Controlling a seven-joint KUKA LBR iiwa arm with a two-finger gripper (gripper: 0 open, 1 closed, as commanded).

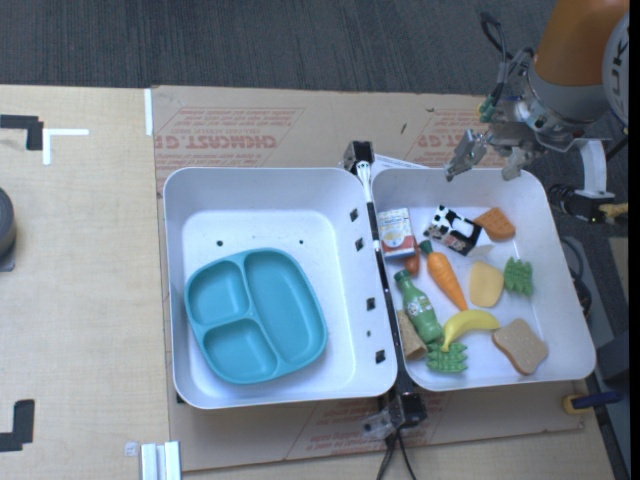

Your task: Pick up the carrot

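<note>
- Gripper (487, 159) hangs above the right bin's (560, 223) far rim, fingers spread apart with nothing between them.
- Carrot (446, 279) lies mid-bin, between green bottle (419, 310) and yellow cheese wedge (486, 285), near the toy cow (455, 229).

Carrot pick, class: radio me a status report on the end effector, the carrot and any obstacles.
End effector open, above right bin's far rim. Carrot lying in right bin, untouched. Crowded: green bottle, yellow wedge, toy cow close by.

carrot (446, 279) in right bin (562, 268), gripper (487, 160) above
</note>
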